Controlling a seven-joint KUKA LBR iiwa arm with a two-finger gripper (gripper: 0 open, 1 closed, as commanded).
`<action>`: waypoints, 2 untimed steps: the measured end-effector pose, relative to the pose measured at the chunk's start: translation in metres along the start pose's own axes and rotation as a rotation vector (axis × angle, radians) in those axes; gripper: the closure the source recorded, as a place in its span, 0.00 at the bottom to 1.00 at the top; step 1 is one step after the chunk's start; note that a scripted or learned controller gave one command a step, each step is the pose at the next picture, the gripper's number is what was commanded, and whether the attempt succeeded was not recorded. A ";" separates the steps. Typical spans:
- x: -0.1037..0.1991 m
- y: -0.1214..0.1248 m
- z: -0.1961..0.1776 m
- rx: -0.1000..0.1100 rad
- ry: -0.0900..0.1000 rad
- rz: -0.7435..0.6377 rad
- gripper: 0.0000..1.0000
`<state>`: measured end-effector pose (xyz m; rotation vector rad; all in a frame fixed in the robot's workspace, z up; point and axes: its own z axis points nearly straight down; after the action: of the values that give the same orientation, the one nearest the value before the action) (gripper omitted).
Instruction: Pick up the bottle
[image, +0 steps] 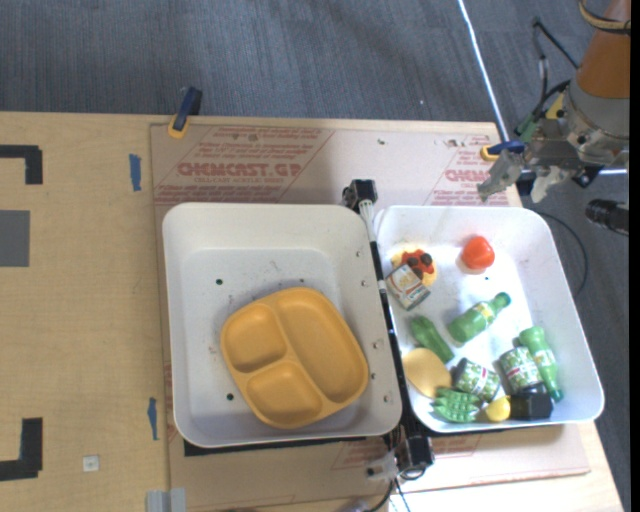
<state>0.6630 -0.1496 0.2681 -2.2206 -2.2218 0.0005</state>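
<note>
**Gripper parked above the far rim, bottle lying among clutter**

Clutter is the main hazard here. The small green plastic bottle (478, 318) lies tilted on its side near the middle of the right-hand shallow white bin (572, 290), cap pointing up and to the right. Just beside it lie a dark green pepper-like piece (431, 337) and a pale yellow round toy (426, 371), with a red tomato-shaped toy (477, 254) a little above. A second green bottle with a label (540, 355) lies near the bin's right wall beside two green cans (498, 375), so a descent aimed slightly off could land on the wrong item.

The two-finger gripper (518, 182) hangs over the bench just beyond the bin's upper edge, well apart from the bottle and holding nothing; its fingers look spread, though they are small and partly blurred.

Likely failures, as I judge them: the rounded body rolling away if the fingers close along its length rather than across it, or a fingertip catching the neighbouring pepper piece. The left-hand white bin (190, 300) carries a yellow divided plastic plate (292, 355) and plays no part.
</note>
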 end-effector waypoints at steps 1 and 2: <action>0.029 -0.111 0.119 0.003 0.001 0.124 0.00; 0.044 -0.132 0.178 -0.008 0.002 0.366 0.00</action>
<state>0.5305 -0.1054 0.0905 -2.5910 -1.7834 -0.0099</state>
